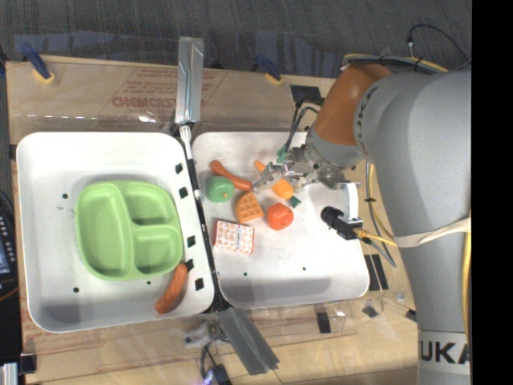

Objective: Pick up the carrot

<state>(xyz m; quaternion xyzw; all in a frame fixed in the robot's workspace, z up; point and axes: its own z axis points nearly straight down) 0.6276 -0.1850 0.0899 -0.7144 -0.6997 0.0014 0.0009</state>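
Metal-grey and small, the gripper (pixel 280 169) hangs low over the far middle of the right bin (pixel 337 283); how wide its jaws stand I cannot tell, and nothing shows plainly between them. Bare white floor lies open toward the near wall and toward the arm's side of the bin, while the far wall sits close behind the jaws. The carrot (pixel 231 175) lies just to the jaws' left, its thick end pointing away toward the divider between the bins and its thin end reaching nearly to the fingertips. An orange block (pixel 283 188) sits just beneath the jaws on the near side, with a round tomato (pixel 279 216) a little nearer still. A waffle piece (pixel 248 208) and a green round fruit (pixel 220 188) crowd the carrot's near side. Further off lies a pink wafer (pixel 234 237). Across the divider, the left bin (pixel 36 215) holds a green divided plate (pixel 128 229) and a sausage (pixel 172 288).
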